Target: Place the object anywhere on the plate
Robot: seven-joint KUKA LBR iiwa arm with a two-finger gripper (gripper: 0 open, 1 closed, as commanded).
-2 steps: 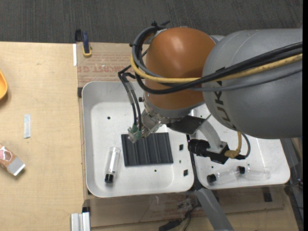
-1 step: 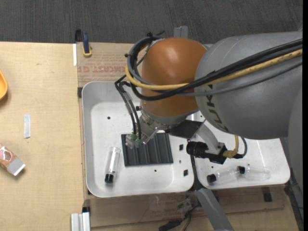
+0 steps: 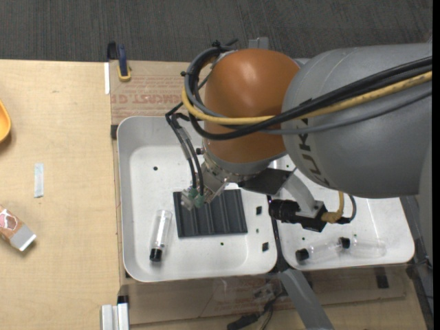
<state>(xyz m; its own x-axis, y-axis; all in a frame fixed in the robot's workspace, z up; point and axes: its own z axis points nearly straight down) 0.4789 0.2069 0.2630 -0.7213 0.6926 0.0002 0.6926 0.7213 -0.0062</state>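
A dark ribbed plate (image 3: 213, 215) lies flat in the left bin. A clear black-capped tube (image 3: 159, 235) lies just beside it, slightly tilted.

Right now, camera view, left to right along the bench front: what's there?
Wrapped snack bar → small clear strip → clear tube with black cap in the left bin → black ridged plate → second clear tube in the right bin.
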